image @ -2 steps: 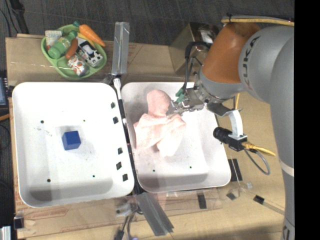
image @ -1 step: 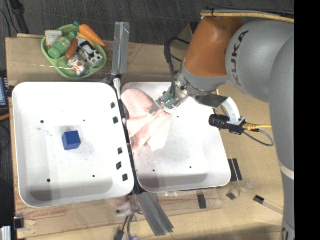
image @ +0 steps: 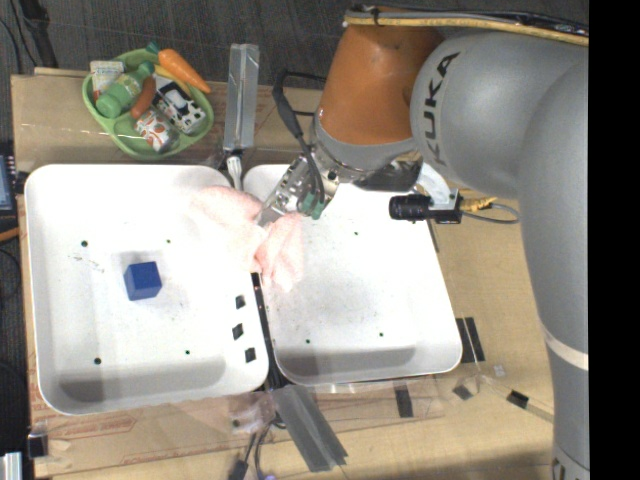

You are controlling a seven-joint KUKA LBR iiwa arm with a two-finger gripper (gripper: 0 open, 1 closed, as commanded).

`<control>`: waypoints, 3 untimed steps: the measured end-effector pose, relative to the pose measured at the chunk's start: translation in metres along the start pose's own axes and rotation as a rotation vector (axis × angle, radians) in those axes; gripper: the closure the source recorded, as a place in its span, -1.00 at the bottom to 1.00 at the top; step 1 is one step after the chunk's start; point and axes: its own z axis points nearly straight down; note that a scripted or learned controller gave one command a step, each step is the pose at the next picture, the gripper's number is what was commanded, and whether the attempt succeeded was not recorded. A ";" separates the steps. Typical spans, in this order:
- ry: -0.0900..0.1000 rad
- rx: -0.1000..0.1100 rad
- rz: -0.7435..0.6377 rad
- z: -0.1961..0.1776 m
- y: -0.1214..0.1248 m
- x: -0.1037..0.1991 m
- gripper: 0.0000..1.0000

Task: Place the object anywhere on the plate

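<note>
The blue block (image: 143, 279) sits alone in the left bin (image: 100, 218), far from the gripper (image: 291, 201), so the job looks not yet done. The gripper hangs over a blurry pink thing (image: 281, 254), maybe the plate, lying across the two bins' middle wall. I cannot tell if it is gripping anything.

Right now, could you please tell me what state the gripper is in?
Gripper: whether it is open or closed cannot be told from this view. It sits at the top of a pink cloth draped over the wall between the bins.
</note>
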 end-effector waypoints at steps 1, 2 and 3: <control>0.001 0.000 -0.404 0.010 0.047 0.024 1.00; -0.001 -0.001 -0.593 0.004 0.094 0.056 1.00; 0.000 0.000 -0.598 0.002 0.143 0.074 1.00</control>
